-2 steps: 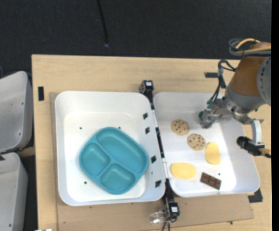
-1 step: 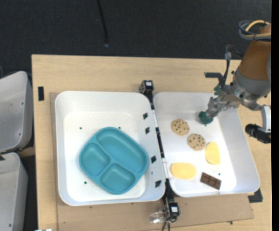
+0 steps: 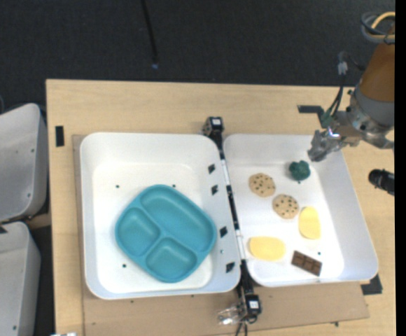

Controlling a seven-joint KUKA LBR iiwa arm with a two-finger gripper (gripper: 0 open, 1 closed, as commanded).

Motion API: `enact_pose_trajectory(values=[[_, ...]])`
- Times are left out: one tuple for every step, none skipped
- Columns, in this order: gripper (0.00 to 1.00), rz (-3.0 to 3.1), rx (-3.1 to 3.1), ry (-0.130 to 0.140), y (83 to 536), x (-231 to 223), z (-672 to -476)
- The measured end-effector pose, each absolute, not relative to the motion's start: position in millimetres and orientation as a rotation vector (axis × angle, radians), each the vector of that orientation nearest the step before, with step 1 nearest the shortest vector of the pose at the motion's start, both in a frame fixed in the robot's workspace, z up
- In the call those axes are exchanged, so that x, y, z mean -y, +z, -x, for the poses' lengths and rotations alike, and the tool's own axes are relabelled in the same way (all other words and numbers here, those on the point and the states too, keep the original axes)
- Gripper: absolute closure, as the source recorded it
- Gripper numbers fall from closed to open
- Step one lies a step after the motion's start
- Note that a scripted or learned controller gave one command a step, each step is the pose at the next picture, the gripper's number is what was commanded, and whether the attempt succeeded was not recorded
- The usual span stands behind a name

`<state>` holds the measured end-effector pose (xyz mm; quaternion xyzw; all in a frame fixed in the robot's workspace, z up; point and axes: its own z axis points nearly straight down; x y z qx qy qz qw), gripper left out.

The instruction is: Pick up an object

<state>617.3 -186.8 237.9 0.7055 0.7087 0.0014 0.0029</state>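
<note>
Objects for picking all lie in the right bin (image 3: 343, 187): a small dark green lump (image 3: 299, 171) sits toward the far side, with everything else placed from it. Two round speckled cookies (image 3: 262, 184) (image 3: 285, 206) lie nearer the camera and toward the left bin; a yellow oval piece (image 3: 309, 223) is straight toward the camera from the lump; a wider yellow piece (image 3: 267, 248) and a brown chocolate bar (image 3: 306, 262) are nearest the camera, well apart from it. The left bin (image 3: 94, 187) holds a teal divided tray (image 3: 164, 232), far across from the lump.

The gripper (image 3: 320, 148) hangs just beyond and to the right of the green lump, near the bin's far rim, with nothing seen between its fingers; whether they are apart or together I cannot tell at this size. This looks like the approach step, nothing lifted yet. The lump appears to be the closest candidate, so the next move likely calls for centring over it, descending into the bin, and closing squarely on its small irregular body, which could slip or roll aside
</note>
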Motion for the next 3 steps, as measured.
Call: enact_pose_trajectory(values=[[1.0, -2.216, -2.226, 0.002, 247.7, 144.4, -600.4], [1.0, -2.215, -2.228, 0.002, 255.3, 100.7, -579.0], [1.0, -2.215, -2.229, 0.003, 259.3, 59.0, -563.0]])
